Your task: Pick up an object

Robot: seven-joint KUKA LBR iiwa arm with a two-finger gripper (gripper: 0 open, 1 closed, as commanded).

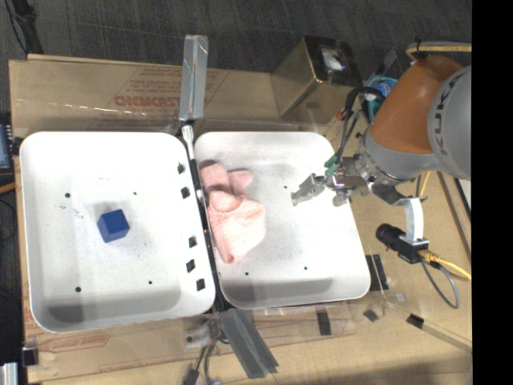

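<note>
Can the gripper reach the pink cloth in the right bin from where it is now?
Probably yes. The gripper is over the right bin, and the pink cloth lies against that bin's left wall with bare white floor between them.

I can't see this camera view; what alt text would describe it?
A robot arm reaches from the right, its gripper over the right bin, apart from a pink cloth by that bin's left wall. The left bin holds a blue cube.
</note>
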